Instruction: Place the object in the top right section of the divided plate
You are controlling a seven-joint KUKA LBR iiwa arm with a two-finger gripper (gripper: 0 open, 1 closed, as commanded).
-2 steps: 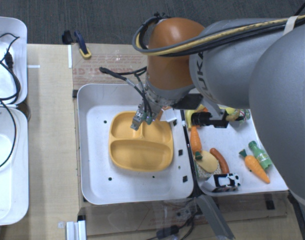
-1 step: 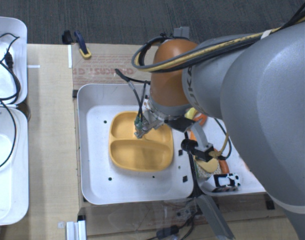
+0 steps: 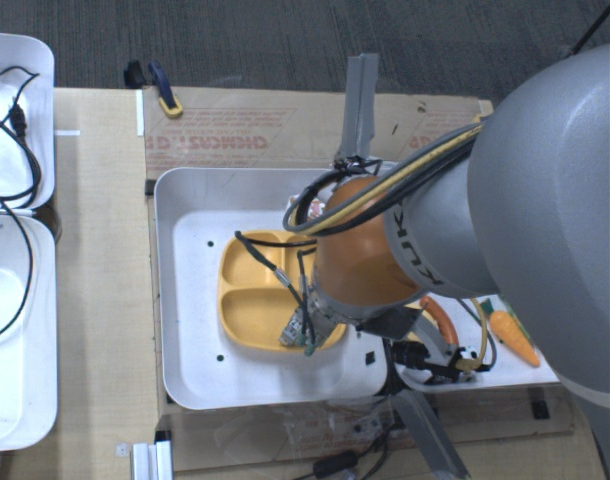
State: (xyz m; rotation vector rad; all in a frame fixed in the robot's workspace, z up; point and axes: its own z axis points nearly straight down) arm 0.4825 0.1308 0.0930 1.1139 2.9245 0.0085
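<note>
A yellow divided plate point(image 3: 250, 293) lies in the white bin point(image 3: 185, 268) in the middle of the camera view. Its left and lower sections show bare yellow. The arm's orange band point(image 3: 360, 258) and grey body cover the plate's right side, top right section included. My gripper point(image 3: 297, 330) hangs low over the plate's lower right part, seen as a small grey and green tip under the wrist. No object shows in it.
A toy carrot point(image 3: 512, 336) and a red-orange piece point(image 3: 440, 318) lie right of the arm. Black cables point(image 3: 15, 158) run across the left bin point(image 3: 20, 368). A blue clamp point(image 3: 163, 88) sits on the bench's back edge. A grey post point(image 3: 361, 103) stands behind the bin.
</note>
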